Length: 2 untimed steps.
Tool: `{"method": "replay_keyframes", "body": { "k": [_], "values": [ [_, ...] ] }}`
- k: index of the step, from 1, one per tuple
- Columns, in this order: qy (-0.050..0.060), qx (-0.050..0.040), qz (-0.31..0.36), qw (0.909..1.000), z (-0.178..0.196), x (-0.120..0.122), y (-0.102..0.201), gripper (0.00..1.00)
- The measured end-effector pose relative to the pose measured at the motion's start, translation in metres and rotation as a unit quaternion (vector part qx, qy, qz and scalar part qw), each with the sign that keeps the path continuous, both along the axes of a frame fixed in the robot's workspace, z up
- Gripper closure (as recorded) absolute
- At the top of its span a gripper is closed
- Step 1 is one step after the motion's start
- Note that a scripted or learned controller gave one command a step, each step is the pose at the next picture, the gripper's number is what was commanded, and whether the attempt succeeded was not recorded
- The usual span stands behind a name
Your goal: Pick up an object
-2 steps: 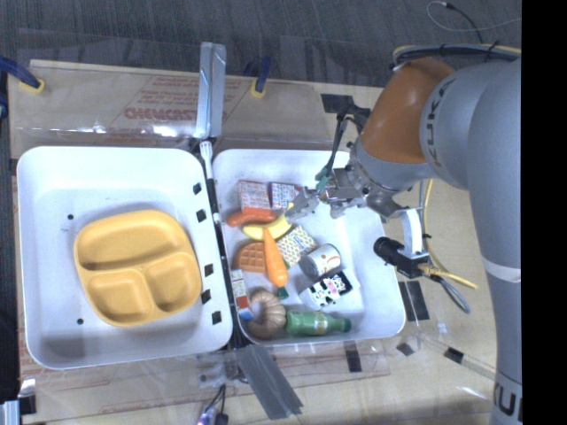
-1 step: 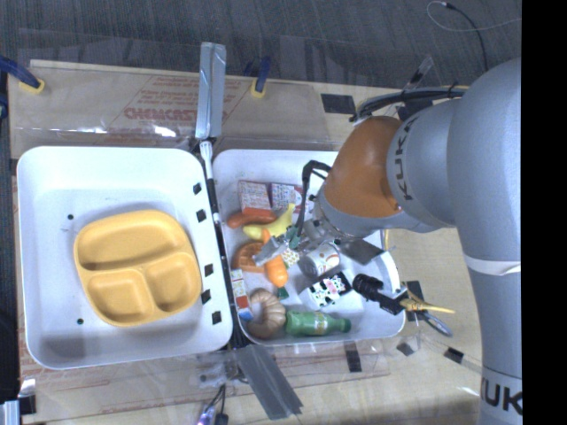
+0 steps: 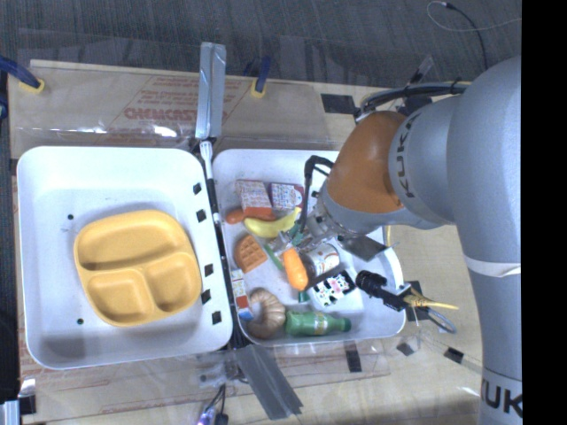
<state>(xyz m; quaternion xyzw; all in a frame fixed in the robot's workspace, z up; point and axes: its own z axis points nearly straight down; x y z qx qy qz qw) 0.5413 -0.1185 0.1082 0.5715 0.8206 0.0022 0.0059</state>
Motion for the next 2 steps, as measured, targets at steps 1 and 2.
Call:
{"method": "replay_keyframes", "body": {
  "k": [1, 2],
  "values": [
    [0.001, 0.0016, 0.051, 0.9987, -0.009, 0.007, -0.009, 1.00],
    [0.008, 0.0012, 0.043, 0.9991, 0.100, 0.059, 0.020, 1.00]
  ]
}}
